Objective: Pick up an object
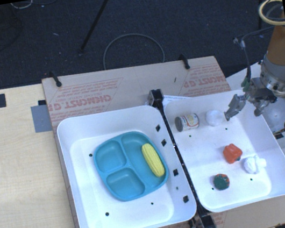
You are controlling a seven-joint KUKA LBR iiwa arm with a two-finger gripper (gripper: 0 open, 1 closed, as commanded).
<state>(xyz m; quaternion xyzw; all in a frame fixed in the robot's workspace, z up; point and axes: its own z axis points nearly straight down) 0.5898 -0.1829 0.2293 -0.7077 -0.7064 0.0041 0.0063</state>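
Observation:
The right bin (pixel 277 182) holds a small tin can (pixel 189 122) lying on its side, a white ball (pixel 215 118), an orange-red lump (pixel 232 152), a white object (pixel 253 164) and a dark green and red round piece (pixel 221 181). My gripper (pixel 246 107) hovers over the bin's far right corner, just right of the white ball. It is open, its two fingers spread, with nothing between them. The orange lump lies below it, toward the front.
The left bin (pixel 87 202) carries a blue divided plate (pixel 123 185) with a yellow corn cob (pixel 152 159) in its right compartment. A black divider (pixel 175 154) runs between the bins. Cardboard lies under both, and a wooden benchtop (pixel 19 187) spreads to the left.

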